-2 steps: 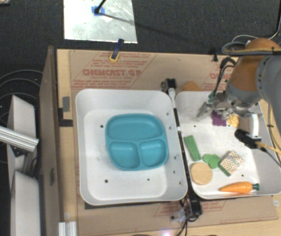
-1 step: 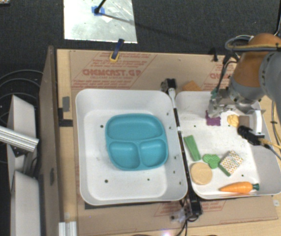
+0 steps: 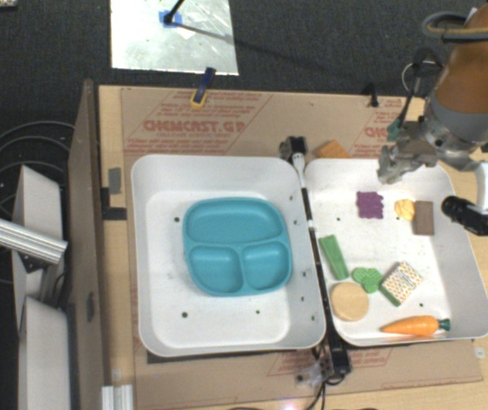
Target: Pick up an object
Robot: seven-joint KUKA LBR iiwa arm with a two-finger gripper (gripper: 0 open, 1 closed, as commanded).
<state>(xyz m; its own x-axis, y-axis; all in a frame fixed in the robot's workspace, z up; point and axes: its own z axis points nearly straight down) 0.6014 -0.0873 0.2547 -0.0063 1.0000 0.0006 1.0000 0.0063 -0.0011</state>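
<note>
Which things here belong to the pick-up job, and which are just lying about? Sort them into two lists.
For the job:
gripper
right bin
purple piece
yellow piece
brown block
green bar
green lump
tan disc
checked box
carrot

Lying about:
left bin
blue tray
cables
foil sheet

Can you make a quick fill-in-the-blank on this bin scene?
1. The blue divided plate lies in the ____ bin as the camera sees it.
2. The carrot lies near the right bin's ____ edge.
3. The purple piece sits beside a ____ piece and a brown block.
4. The gripper hangs over the right bin's ____ part.

Missing words: left; bottom; yellow; upper
</note>
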